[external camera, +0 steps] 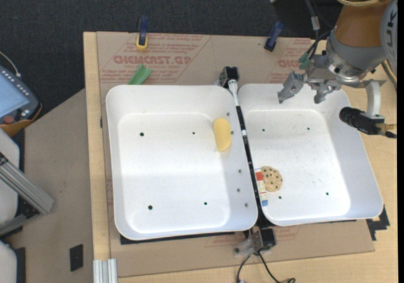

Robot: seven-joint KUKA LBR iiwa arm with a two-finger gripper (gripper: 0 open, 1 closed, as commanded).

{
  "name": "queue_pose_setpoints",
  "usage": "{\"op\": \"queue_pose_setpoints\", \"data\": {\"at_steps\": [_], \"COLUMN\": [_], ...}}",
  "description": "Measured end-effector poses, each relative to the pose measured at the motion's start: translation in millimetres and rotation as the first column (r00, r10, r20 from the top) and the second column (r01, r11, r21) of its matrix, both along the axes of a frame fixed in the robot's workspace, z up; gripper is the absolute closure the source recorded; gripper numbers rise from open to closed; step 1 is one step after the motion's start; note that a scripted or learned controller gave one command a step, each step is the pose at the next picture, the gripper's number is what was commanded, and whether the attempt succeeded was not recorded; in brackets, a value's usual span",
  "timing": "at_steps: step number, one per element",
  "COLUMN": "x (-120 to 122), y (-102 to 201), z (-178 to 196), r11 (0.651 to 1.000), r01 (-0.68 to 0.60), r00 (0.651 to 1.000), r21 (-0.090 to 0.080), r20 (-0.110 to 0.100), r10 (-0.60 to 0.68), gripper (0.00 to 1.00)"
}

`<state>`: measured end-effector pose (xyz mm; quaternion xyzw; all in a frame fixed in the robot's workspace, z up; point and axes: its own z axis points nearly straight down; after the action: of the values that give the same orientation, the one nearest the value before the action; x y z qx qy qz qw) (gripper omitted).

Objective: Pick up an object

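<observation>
1. While nothing is yet lifted, left bin (126, 168): yellow piece (221, 134) near its right wall; probably light, smooth; take across its narrow width.
2. Right bin (353, 168): cookie (271, 179), near-left, flat, likely fragile.
3. Gripper (306, 90), far right: fingers spread, empty.

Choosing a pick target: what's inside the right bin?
The right bin holds a cookie-like round piece near its left wall. The claw hovers over its far edge, open, holding nothing, covering part of the rim.
</observation>
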<state>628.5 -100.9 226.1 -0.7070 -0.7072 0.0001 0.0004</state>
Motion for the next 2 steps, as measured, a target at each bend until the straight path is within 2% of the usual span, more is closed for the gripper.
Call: {"op": "queue_pose_setpoints", "data": {"at_steps": [1, 2], "x": [34.5, 36.9], "y": [-14.2, -14.2], "z": [-149.6, -129.7], "r11": [1.000, 1.000], "r01": [-0.001, 0.000], "r00": [1.000, 1.000], "r21": [0.000, -0.002], "r20": [-0.006, 0.006], "r10": [0.001, 0.000], "gripper": [0.00, 1.00]}}
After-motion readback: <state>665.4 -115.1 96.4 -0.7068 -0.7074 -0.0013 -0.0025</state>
